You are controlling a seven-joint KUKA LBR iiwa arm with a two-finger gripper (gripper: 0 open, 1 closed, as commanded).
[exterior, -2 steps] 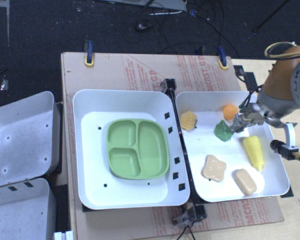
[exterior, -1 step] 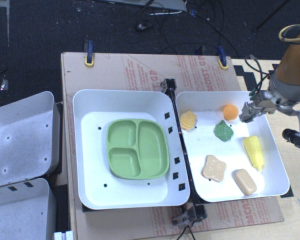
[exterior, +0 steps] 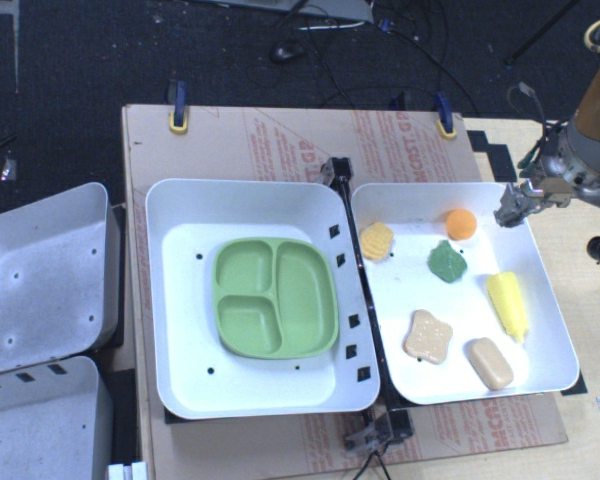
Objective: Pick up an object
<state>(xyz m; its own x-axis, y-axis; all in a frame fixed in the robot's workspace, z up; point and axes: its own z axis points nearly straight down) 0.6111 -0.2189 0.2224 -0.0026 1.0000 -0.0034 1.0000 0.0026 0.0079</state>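
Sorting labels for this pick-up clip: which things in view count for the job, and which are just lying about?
For the job: hand; orange ball; green lumpy toy; yellow corn cob; pale yellow ridged piece; tan biscuit shape; beige oblong block.

Lying about: green divided plate; yellow clamps.

The arm [exterior: 592, 138] was cut off by the right edge, only its wrist end visible. The pincer [exterior: 512, 211], at the right bin's [exterior: 555, 313] far right corner, was too small and dark to show its finger spacing. Spare white bins [exterior: 40, 268] at left were cropped by the left and lower edges.
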